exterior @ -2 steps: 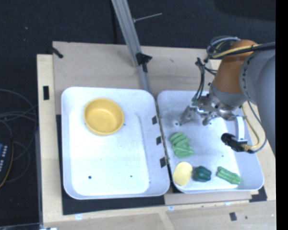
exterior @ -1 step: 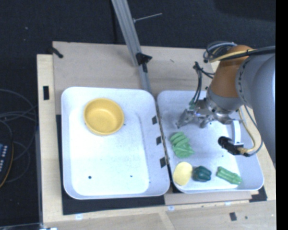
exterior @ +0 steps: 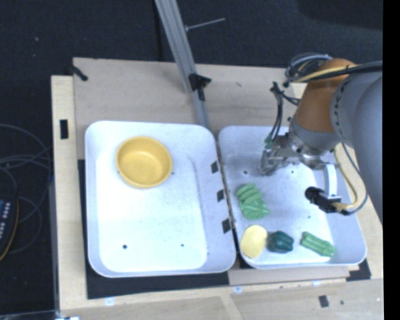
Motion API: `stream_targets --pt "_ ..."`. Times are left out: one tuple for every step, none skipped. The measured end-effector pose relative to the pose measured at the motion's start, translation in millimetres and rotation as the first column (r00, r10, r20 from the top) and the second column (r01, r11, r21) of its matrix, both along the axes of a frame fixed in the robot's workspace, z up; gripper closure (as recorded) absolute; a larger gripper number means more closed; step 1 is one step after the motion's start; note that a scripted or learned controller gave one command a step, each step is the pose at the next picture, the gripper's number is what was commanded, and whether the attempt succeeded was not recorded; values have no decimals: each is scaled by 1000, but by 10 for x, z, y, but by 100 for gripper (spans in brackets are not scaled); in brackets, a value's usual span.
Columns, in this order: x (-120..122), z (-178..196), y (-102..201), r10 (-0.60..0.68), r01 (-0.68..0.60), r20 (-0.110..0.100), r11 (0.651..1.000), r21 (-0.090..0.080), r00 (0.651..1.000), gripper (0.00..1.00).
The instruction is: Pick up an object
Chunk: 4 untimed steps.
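Note:
My gripper hangs over the upper middle of the right bin, with nothing visible between its fingers. Below and to the left of it lies a light green ridged object. Along the bin's front edge sit a pale yellow round object, a dark green pepper-like object and a green elongated object. A yellow bowl stands in the upper left of the left bin.
A grey metal post slants up from the bench behind the bins. A black connector with cable hangs from the arm over the right bin. The bins meet at a hinged divider.

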<state>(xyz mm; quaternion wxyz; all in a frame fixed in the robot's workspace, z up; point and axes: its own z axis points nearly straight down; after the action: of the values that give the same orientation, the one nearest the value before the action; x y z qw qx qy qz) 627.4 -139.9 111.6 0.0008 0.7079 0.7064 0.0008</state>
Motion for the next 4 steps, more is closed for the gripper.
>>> stream_targets --pt "77 606 -38 2 -2 4 1000 -1 1000 100" --pt "106 1063 28 2 -2 2 1000 0 1000 100" --pt "83 1498 -8 2 -2 2 1000 0 1000 100" --pt "8 1496 528 5 -5 -1 1000 0 1000 100"
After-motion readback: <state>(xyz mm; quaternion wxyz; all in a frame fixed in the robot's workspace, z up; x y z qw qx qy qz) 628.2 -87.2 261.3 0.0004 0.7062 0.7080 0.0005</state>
